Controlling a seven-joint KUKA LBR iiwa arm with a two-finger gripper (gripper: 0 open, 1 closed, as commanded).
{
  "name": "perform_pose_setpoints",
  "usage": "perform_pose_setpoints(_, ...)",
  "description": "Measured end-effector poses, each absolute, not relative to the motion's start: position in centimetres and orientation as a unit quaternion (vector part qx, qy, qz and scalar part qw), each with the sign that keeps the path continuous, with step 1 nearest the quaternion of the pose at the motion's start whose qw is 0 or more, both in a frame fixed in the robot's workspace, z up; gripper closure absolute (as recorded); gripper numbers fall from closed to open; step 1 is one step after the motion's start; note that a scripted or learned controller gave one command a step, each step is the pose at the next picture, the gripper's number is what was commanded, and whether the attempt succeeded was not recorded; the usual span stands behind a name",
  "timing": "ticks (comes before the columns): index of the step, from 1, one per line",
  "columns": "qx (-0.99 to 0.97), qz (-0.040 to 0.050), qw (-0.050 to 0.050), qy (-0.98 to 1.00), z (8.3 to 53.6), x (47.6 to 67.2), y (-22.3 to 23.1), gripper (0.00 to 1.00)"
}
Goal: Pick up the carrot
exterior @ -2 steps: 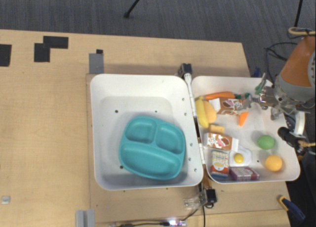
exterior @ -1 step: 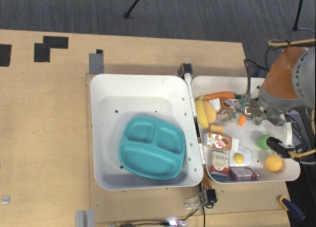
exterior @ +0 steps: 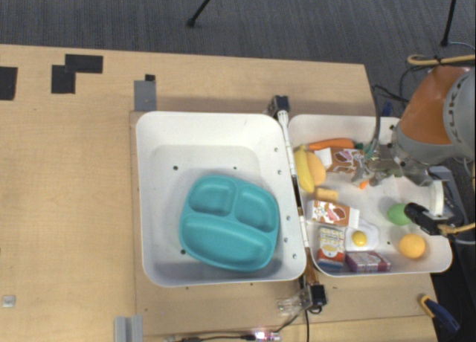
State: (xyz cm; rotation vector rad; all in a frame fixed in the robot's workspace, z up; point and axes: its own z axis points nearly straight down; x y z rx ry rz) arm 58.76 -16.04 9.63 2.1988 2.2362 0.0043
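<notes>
On the wooden counter [exterior: 74,184] I see two white bins; the left bin [exterior: 156,184] holds a teal plate [exterior: 229,221]. The carrot [exterior: 332,143] lies at the far edge of the right bin [exterior: 439,259], beside a banana [exterior: 303,169]. The end effector [exterior: 375,166] hangs near the carrot, and I cannot tell its opening.

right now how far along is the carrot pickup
Done: the claw is down in the right bin, close to the carrot. In hand: nothing visibly between its fingers; the carrot lies by the bin's far wall, beside the banana. Left: gripping and lifting the carrot.
</notes>
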Motion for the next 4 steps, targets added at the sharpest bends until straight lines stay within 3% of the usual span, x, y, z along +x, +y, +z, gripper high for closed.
perform_pose_setpoints(1,0.757,0.0012,0.0,0.654,14.7,58.6,-8.4,1.0)
perform_pose_setpoints(2,0.757,0.0008,0.001,0.654,14.7,58.6,-8.5,0.0)
perform_pose_setpoints(3,0.713,0.0,0.0,0.701,8.6,58.8,-13.7,0.0)
perform_pose_setpoints(4,0.692,0.0003,0.001,0.722,8.5,57.7,-18.0,0.0)
